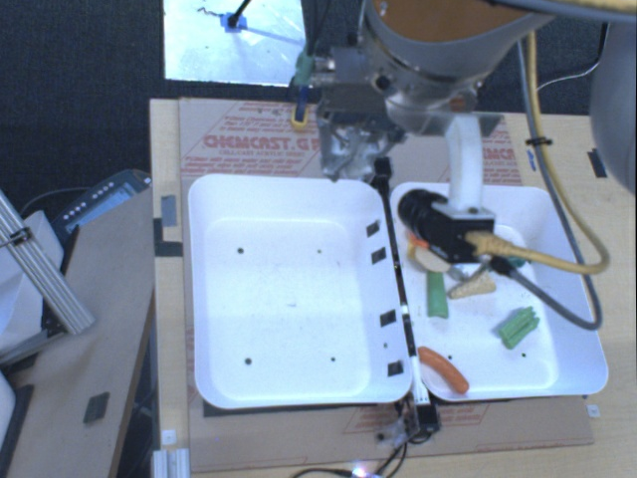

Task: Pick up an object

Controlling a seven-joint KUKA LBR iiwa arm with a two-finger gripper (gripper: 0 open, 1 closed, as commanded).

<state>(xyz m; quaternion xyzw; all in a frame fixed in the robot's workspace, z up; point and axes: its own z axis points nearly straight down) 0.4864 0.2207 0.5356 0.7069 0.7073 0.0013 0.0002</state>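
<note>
Two bins: the left bin (pixel 289 297) and the right bin (pixel 557 361), both white, meet along a shared middle rim.
Pincer: the pincer (pixel 350 157) hangs over the far rim of the left bin, just beside the middle rim. You cannot tell whether it is open, closed or gripping.
Things to pick: a green stick (pixel 436 295), an orange piece (pixel 443 369), a tan piece (pixel 473 287) and a green ridged block (pixel 519 327) all lie in the right bin, well apart from the pincer.
Risk, wrong bin: if you descend from here, you will likely close on bare floor or strike the rim.
Risk, crowding: the green stick and the tan piece lie just beside each other, so a grasp there could nudge one away or catch both.
Risk, edge: the orange piece lies near the middle rim, and the wall may block one side of the pincer.
</note>
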